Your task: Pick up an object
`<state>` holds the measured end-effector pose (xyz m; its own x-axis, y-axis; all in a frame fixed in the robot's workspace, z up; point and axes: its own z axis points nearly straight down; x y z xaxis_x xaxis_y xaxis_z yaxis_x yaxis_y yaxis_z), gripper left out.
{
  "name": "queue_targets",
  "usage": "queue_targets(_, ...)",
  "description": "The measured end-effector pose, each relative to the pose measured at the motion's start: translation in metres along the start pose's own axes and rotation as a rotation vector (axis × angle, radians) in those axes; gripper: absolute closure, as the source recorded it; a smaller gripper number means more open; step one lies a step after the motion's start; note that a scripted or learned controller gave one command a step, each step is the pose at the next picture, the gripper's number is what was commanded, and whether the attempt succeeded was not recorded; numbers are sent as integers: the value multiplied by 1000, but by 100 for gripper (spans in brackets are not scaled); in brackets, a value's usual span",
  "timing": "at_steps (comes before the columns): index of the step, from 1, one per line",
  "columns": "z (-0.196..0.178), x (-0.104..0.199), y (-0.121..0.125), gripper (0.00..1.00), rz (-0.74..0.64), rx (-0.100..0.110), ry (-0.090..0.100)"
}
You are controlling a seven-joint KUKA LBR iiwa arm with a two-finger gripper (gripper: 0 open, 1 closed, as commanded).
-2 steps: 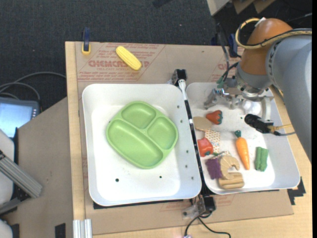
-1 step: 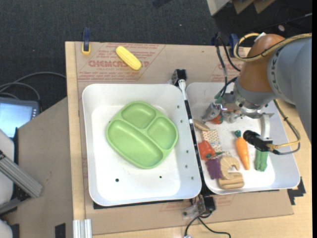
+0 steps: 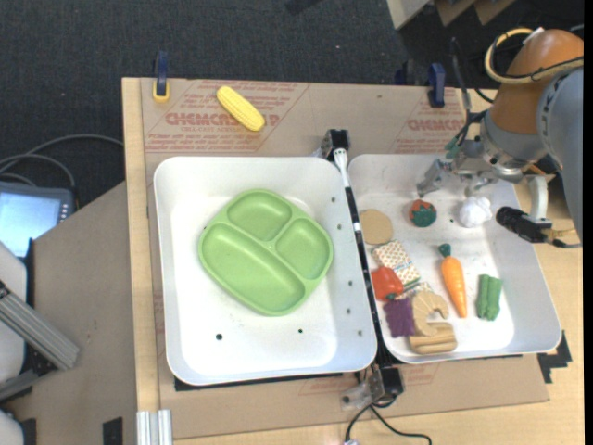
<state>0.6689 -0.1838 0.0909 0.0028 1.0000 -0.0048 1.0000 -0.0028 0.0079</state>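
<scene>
Hovering over the top of the right bin (image 3: 519, 341), the gripper (image 3: 454, 176) sits at the upper right of the frame with nothing visibly held, and honestly can't tell if it's open or closed from this angle

Right bin's got all the small stuff: a white ball (image 3: 473, 212) just below the gripper, a red-and-green round thing (image 3: 423, 213) to its left, a carrot (image 3: 452, 282) and a green veggie (image 3: 488, 297) lower down, plus a tan disc (image 3: 376, 225), a red piece (image 3: 386, 282), a purple piece (image 3: 399, 316) and some bread-looking bits (image 3: 430, 327) along the left side. Left bin (image 3: 185, 341) holds a green divided plate (image 3: 266, 250) in the middle. A yellow corn cob (image 3: 240, 108) lies on the cardboard (image 3: 306, 109) up top, outside both bins
</scene>
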Motion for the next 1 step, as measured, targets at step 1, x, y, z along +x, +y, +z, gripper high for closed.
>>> queue_targets(1,6,47,-12,0,-6,11,7)
